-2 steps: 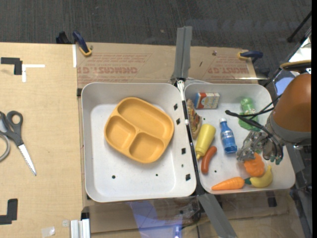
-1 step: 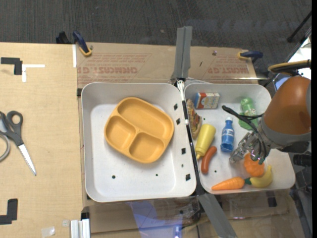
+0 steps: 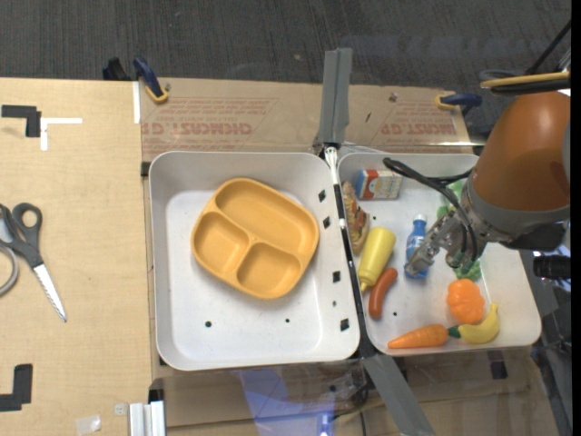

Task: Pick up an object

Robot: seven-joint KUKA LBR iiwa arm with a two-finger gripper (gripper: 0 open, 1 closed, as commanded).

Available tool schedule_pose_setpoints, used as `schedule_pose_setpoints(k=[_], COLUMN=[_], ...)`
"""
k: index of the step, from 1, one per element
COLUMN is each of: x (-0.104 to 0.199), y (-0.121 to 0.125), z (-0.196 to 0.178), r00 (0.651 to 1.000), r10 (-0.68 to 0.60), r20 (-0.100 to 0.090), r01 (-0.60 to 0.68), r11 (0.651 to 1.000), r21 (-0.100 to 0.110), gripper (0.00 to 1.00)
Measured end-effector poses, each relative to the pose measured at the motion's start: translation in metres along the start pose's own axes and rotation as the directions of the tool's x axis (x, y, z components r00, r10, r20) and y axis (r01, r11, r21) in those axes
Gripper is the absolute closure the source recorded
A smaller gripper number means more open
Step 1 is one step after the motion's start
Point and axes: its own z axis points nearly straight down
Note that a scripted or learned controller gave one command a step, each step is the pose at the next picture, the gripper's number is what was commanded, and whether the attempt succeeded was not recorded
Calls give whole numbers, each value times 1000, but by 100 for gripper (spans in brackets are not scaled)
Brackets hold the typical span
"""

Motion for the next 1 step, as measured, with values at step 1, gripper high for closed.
schedule_pose_setpoints(k=[1], x=[-30], y=[-38], z=[49], r00=[870], r10=[-494], r20=[-2], r01=[494], r11=[870], r21=[0], gripper=[100])
